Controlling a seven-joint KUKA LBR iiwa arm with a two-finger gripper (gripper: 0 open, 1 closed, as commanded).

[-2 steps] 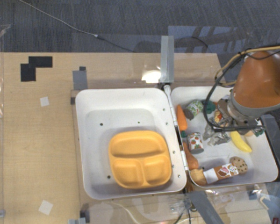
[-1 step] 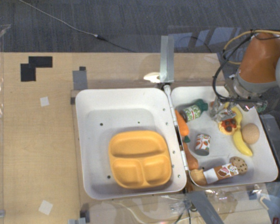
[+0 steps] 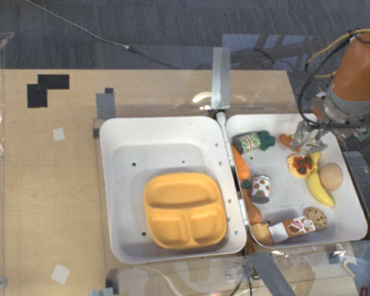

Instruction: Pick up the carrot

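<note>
The arm comes in from the upper right corner, its orange band sitting above a grey wrist, and it bends down over the far right part of the right bin. The gripper hangs at the end of the wrist, pointing down and a little leftward, just above the bin floor near its back edge. Whether its fingers are spread or closed cannot be told at this angle, and nothing is seen clamped in it.

Taking the gripper as landmark: the carrot lies well to its left, stretched along the left wall of the right bin beside the divider between the two bins, apart from the gripper. Between carrot and gripper lies a green bottle on its side. Just below the gripper is a small pizza slice toy, and a small orange piece lies just to the gripper's left. Further below and to the right sit a banana and an egg, touching each other. Below and left of the gripper stands a small can; far below it lie a cookie and a brown packet.

The left bin holds a yellow divided plate, well to the gripper's left.
</note>
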